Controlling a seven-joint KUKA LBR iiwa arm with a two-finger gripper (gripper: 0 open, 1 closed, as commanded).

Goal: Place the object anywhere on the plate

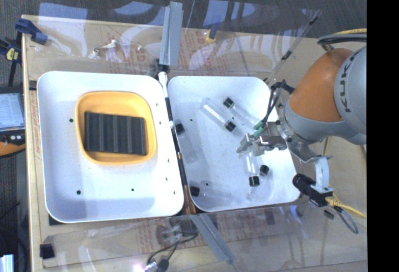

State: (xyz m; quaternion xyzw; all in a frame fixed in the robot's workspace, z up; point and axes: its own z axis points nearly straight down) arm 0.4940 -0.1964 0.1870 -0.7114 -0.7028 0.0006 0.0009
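Reaching in from the right, the grey arm (349,102) with its orange band brings the gripper (254,143) low over the right bin (206,189), near that bin's right-hand side. Whether its fingers are spread or pressed together cannot be told, since the metal parts blur against the white floor. Around the gripper lie several clear tubes with black caps: one long tube (216,113) up and to the left, a capped one (229,104) just beyond it, and two more black caps (257,176) just below the gripper. None of them can be seen between the fingers; they appear to rest on the bin floor. Small dark bits sit near the bin's left wall. Well apart, in the left bin (62,196), lies the yellow plate (115,104), a dark ridged block (116,133) resting on it.
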